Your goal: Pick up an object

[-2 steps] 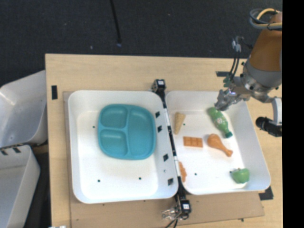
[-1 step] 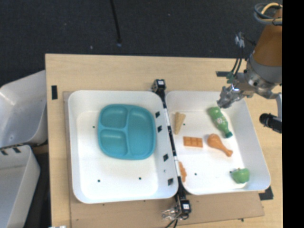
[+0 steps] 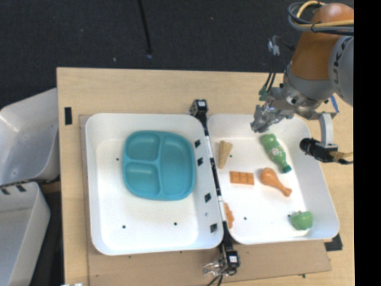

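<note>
Over the far end of the right-hand shallow white bin [image 3: 318,186], the grey two-finger gripper [image 3: 261,123] hangs low beneath the arm's orange band, its tip just short of the cap end of a green plastic bottle [image 3: 275,152] with a white label. How far the gripper is open cannot be told from this slant, and nothing is seen held in it.

The step in hand appears to be the approach: the arm is set above the bin and no object has been lifted yet. The bottle looks the likeliest target, lying on the bin floor just beside the gripper, toward the near side of the bench and a little to the right in the view. The next move would call for a short shift along the bottle's body and a descent that straddles it across its narrow width.

Other candidates lie farther off in the same bin: an orange toy drumstick [image 3: 274,182] just past the bottle, a flat orange rectangular block [image 3: 241,178], a tan cone-shaped wedge [image 3: 224,152] by the dividing wall, and a small green rounded toy [image 3: 301,220] in the near corner. A teal divided plate [image 3: 159,164] sits in the left-hand white bin [image 3: 107,219].
</note>
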`<action>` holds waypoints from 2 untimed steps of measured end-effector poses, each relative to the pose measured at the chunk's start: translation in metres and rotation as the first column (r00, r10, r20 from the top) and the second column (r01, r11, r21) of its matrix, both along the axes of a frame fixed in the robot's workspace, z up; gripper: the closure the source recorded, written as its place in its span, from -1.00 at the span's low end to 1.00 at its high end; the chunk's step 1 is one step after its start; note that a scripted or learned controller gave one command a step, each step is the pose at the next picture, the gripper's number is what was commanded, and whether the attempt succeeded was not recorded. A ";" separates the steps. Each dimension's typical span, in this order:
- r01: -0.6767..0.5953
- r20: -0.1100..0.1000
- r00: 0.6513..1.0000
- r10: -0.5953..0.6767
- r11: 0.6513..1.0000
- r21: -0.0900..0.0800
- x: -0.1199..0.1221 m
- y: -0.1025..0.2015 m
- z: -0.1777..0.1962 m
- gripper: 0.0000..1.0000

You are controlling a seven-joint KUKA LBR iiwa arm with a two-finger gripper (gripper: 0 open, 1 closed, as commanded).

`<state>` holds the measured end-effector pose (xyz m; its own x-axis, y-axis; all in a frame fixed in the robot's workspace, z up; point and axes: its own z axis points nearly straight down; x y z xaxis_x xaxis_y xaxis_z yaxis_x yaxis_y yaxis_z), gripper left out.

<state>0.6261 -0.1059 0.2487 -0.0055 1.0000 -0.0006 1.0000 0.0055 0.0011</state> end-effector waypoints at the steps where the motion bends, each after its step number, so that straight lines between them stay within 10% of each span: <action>1: -0.002 0.002 1.000 0.002 1.000 0.001 0.011 0.061 0.003 1.00; 2: -0.001 0.002 1.000 0.001 1.000 0.001 0.022 0.123 0.004 1.00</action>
